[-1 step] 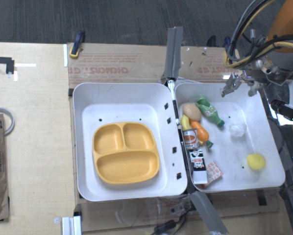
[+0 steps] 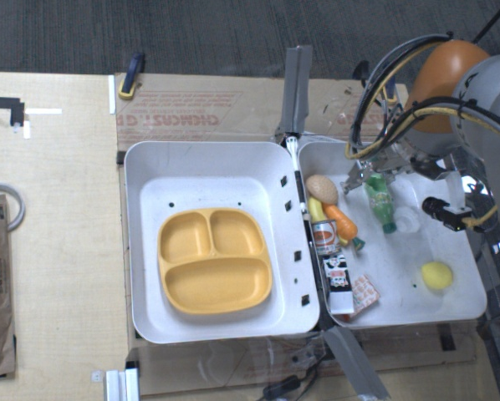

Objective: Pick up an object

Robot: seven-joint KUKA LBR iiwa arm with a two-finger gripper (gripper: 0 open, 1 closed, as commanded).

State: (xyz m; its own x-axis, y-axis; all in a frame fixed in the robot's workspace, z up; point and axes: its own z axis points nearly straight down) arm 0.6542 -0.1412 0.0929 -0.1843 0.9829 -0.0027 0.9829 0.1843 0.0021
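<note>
My gripper (image 2: 371, 170) hangs over the back of the right bin (image 2: 463, 307), low above the things inside. A green bottle (image 2: 382, 203) lies right below it, its cap end touching or nearly touching the gripper's tip. To the left lie a beige potato-like thing (image 2: 321, 188), a carrot (image 2: 342, 221), a yellow banana (image 2: 315, 210) and a small can (image 2: 325, 238). A yellow lemon (image 2: 436, 276) sits alone at the front right. A black-and-white box (image 2: 339, 284) and a red checked packet (image 2: 365, 292) lie at the front left.
The left bin (image 2: 150, 224) holds a yellow divided plate (image 2: 215, 260). A grey divider post (image 2: 297, 90) stands behind the bins' shared wall. Cables (image 2: 384, 82) loop from the arm above the right bin. Bare bin floor lies between bottle and lemon.
</note>
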